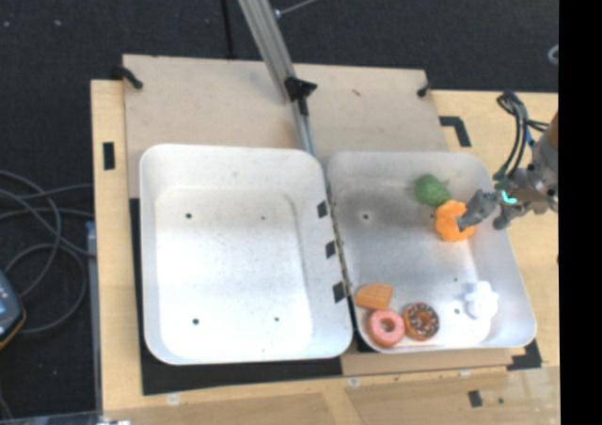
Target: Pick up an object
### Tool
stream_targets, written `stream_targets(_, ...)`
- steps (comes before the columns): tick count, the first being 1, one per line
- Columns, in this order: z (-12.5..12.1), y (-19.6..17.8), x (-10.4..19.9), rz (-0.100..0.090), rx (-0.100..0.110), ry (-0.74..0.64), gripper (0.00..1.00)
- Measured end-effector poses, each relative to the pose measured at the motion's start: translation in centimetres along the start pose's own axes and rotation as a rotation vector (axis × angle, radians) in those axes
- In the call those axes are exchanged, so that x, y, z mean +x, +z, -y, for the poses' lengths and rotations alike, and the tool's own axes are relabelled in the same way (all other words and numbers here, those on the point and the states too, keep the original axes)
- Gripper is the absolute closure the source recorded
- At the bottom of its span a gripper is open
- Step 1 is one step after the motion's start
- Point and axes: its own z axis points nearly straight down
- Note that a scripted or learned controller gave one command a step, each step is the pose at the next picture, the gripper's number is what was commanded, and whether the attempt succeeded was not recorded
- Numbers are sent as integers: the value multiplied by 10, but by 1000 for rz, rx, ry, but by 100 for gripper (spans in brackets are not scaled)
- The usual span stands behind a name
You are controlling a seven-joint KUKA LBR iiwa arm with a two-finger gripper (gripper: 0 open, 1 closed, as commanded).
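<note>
Orange object (452, 222) sits in right bin (395, 254), upper right area, just below green lump (432, 190). Gripper (487, 210) at bin's right rim; fingers apart, one finger (476, 208) touching orange piece, nothing clamped. Advice: centre both fingers across orange body before closing; avoid nudging green lump. Arm mostly cut off at frame edge. White object (481, 301) blends with bin; shape unclear.
</note>
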Motion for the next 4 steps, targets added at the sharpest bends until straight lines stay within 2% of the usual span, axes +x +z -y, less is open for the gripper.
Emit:
stream_targets(1, 0, 0, 0, 0, 0, 0, 0)
stream_targets(2, -6, 44, -2, 0, 4, 0, 0)
stream_targets(3, 0, 95, 7, -1, 4, 0, 0)
stream_targets(4, 0, 128, 7, 0, 1, 0, 0)
